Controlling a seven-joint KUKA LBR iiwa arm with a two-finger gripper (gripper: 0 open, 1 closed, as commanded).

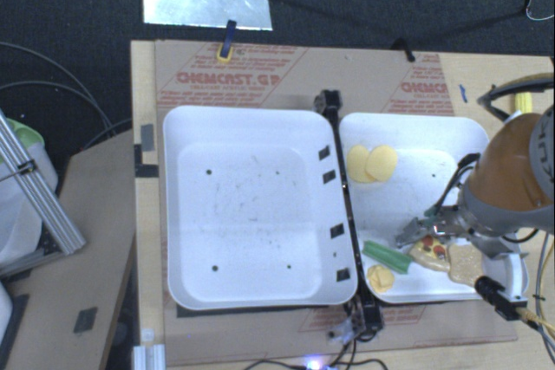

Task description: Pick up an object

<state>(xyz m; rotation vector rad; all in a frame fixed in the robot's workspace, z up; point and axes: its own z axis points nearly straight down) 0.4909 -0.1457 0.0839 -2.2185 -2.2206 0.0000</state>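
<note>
Nearest me, along the front edge of the right bin (408,124), I count a cluster of pieces: one small yellow round piece (380,276), one green stick (386,256) lying at a slant just above it, one pizza-like slice (431,252) with red spots, and one tan flat piece (466,265) at its right. My hand (422,230) sits low over this cluster, right above the pizza-like slice; I cannot tell how far apart its tips stand, and I see nothing clearly caught between them. I judge the pick as not yet made: the hand is down at the objects, so what is left is closing on one and lifting it clear. Further back in the same bin lie two pale yellow discs (372,163), touching each other near the divider. Beside it, I count one left bin (186,134), which makes two bins on the surface (364,69).
</note>
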